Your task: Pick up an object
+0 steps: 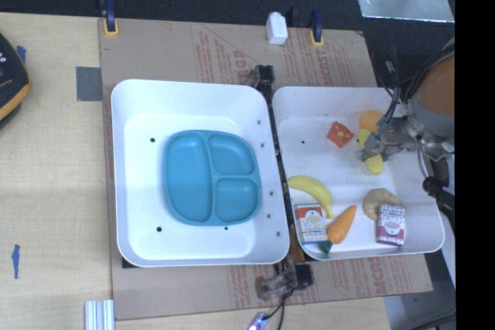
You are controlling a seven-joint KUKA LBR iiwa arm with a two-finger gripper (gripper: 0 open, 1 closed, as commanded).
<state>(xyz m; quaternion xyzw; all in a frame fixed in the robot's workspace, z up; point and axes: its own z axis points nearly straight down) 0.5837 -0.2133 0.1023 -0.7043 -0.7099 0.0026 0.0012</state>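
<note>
End effector point(377, 149) over yellow object point(374, 164), grip state unclear; carton labels unreadable.

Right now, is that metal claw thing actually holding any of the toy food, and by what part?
It cannot be told. The tool sits low in the right bin, right over a small yellow item, but the view is too blurred to show a hold.

Even bright overhead light, soft shadows, slightly soft focus.

Faint red lettering on the cardboard sheet point(224, 58) under the bins, too blurred to read.
</note>
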